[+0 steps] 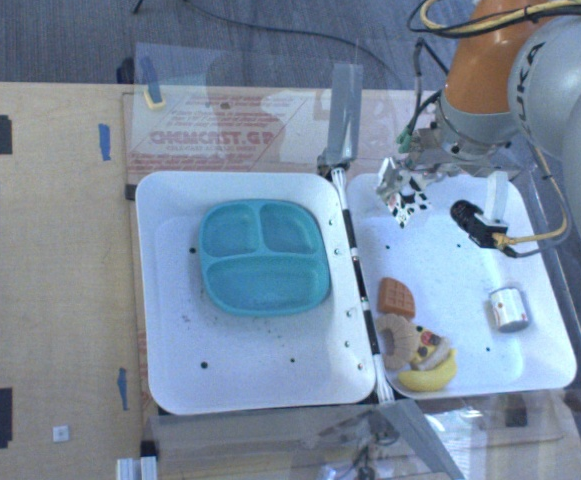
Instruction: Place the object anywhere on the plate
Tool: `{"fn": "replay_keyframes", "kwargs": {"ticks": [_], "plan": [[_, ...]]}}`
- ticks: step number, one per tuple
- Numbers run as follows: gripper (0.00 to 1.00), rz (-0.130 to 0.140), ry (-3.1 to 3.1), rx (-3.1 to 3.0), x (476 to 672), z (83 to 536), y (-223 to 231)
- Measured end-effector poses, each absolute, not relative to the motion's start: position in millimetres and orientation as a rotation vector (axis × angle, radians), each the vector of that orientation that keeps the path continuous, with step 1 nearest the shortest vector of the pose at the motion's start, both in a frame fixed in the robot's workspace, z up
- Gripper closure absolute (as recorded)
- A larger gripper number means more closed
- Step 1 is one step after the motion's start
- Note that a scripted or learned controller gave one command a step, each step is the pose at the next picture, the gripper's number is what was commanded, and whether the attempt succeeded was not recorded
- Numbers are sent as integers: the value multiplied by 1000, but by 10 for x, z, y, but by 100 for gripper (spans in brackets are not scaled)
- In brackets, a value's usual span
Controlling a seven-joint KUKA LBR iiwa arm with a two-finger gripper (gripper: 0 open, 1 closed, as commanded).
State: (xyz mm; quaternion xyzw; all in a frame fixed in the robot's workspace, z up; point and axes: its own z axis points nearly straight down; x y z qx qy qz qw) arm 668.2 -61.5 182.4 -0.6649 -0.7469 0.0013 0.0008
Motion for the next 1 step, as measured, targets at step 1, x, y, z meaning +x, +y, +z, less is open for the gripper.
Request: {"fn": "replay_keyframes", "kwargs": {"ticks": [1], "plan": [[100,2,-2195,-2246,6678,2125,497]]}}
